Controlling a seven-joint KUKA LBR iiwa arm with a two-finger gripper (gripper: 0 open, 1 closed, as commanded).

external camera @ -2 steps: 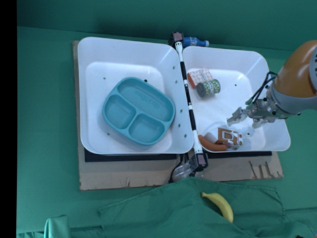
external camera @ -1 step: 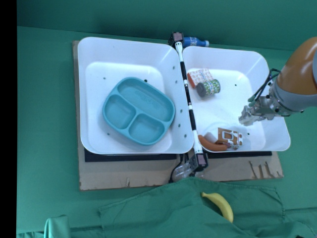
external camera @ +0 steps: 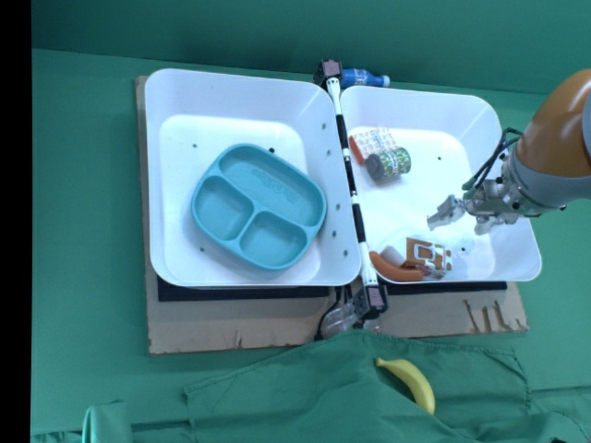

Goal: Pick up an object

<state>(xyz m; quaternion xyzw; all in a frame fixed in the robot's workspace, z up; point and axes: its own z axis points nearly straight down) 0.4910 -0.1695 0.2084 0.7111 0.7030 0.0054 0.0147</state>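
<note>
1. Objects for picking lie in the right bin (external camera: pixel 480 109); the left bin (external camera: pixel 175 100) bears a blue divided plate (external camera: pixel 259 207).
2. Gripper (external camera: pixel 450 212) hovers over the right bin's middle, fingers slightly spread, pinching nothing.
3. Nearest is the patterned box (external camera: pixel 429 256), below and slightly left of it.
4. Beside the box lies a hotdog (external camera: pixel 395 266), long axis slanting; a can (external camera: pixel 389 162) sits farther up.

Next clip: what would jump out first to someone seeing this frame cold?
Probably the blue divided plate lying alone in the left bin. Next, the grey and orange arm reaching in from the right, its hand over the right bin near a patterned can and a sausage. A banana lies on the green cloth in front.
</note>
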